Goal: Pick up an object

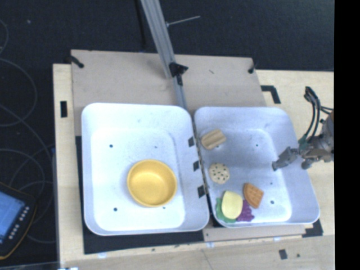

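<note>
The right bin holds several toy foods. A tan bread roll lies near its left wall, with a speckled cookie below it. An orange waffle-like piece and a yellow-green piece resting on something purple sit at the front. A yellow bowl stands in the left bin. My gripper hangs over the right bin's right rim, open, with nothing between its fingers. It is well to the right of all the foods.
A grey metal bar slants down from the top toward the gap between the bins. Cables trail off the wrist at the right. A handheld screen lies at the lower left, off the bench.
</note>
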Available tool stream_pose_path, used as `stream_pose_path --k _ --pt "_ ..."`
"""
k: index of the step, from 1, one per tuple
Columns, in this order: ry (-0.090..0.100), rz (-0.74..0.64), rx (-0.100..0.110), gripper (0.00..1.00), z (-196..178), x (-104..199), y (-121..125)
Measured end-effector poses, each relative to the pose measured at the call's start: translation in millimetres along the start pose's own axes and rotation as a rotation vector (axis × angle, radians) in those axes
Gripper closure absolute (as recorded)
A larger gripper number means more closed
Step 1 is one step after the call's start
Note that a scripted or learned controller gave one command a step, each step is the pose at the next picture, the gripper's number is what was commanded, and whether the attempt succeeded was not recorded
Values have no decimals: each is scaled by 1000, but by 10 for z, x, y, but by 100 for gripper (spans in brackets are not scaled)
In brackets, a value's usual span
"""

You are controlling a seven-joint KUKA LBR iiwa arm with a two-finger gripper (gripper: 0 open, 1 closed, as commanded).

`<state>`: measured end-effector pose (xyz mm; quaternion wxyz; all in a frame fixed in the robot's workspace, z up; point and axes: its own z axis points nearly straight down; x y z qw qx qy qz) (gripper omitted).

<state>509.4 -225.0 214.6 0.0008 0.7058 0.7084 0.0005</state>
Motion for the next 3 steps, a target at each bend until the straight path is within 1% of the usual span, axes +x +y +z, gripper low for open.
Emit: stream_pose_path --k 1,2,3 --pt "0 1 0 0 -1 0 0" --pt "-1 4 4 0 459 -13 78" --pt "-1 5 5 0 887 -20 33"
